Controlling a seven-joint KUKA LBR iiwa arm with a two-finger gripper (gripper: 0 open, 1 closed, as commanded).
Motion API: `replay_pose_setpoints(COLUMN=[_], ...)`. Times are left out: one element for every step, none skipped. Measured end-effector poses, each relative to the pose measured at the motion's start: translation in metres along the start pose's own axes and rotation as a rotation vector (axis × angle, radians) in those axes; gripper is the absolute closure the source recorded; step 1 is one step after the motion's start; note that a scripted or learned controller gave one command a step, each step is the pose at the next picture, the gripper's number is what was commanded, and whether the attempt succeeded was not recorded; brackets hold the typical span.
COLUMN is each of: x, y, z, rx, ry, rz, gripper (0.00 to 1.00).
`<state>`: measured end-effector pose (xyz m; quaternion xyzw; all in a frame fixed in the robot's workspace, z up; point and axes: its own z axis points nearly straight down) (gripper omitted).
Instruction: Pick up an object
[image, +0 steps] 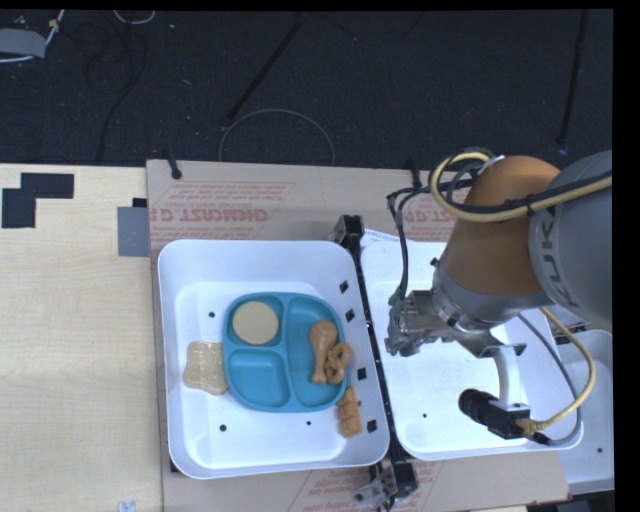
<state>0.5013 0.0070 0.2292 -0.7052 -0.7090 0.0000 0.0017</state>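
I see the grey arm with its orange band over the right shallow white bin | its gripper near that bin's left wall | left shallow white bin holds a blue three-compartment plastic tray | round tan disc and brown pretzel-like piece in tray | pale beige slab touching tray's left edge | small orange-brown chunk beside its lower right corner

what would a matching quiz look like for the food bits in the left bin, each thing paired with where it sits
Things:
1. round patty
2. pretzel
3. pale slice
4. brown chunk

Places:
A. bin floor, left of the blue tray
B. tray's upper left compartment
C. bin floor, off the tray's lower right corner
D. tray's right compartment

Pairs: 1-B, 2-D, 3-A, 4-C
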Motion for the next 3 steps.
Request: replay_pose_setpoints(x=[0.058,0.101,0.1], y=[-0.003,0.004,0.004], z=[-0.006,-0.001,-0.001], rx=[0.002,0.002,0.002], ry=[-0.001,-0.002,-0.003], rz=[0.0,0.001,0.003], gripper=[1.0,1.0,0.0])
